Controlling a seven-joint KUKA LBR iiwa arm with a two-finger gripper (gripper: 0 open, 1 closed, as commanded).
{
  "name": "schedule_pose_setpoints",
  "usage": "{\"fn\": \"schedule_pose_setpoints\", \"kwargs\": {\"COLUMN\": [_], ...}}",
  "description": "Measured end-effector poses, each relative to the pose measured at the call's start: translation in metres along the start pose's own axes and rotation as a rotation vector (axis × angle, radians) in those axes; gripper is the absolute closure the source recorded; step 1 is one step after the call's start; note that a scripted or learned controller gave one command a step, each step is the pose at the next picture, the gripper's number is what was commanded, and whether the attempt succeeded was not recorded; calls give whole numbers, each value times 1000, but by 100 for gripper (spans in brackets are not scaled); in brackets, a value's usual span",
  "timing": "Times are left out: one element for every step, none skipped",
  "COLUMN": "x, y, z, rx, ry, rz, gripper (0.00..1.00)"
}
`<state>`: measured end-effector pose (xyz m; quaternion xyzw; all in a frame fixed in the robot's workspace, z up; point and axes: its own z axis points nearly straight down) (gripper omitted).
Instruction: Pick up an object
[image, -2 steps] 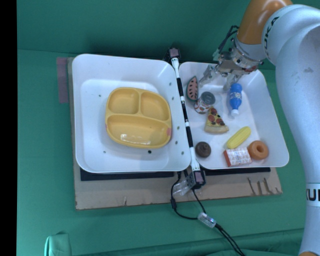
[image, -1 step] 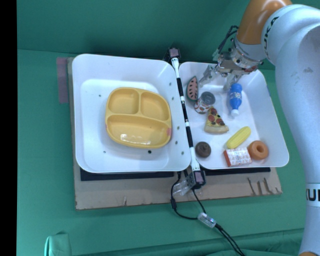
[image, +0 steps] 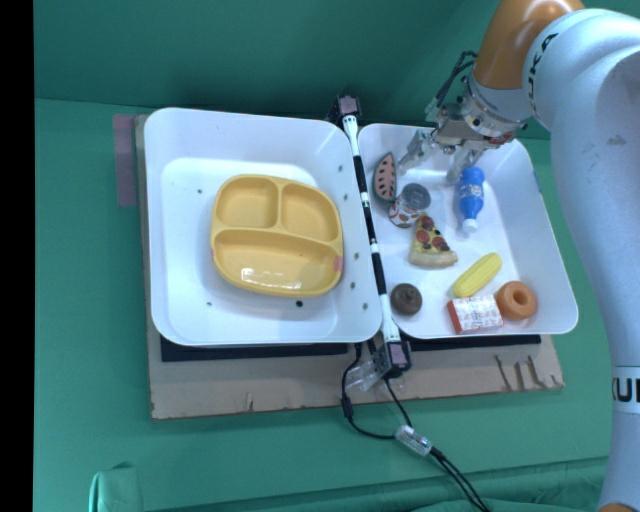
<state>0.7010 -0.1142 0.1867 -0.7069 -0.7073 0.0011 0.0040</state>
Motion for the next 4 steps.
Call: {"fn": "schedule_pose_setpoints", "kwargs": {"x": [9, 9, 7, -1], "y": [-1, -1, -1, 0], "z": [0, 0, 0, 0], "rx": [-2, -1, -1, 0], "ry": [-17, -15, -11, 3], "rz": [7, 5, 3, -3], "gripper": [0, 0, 0, 0]}}
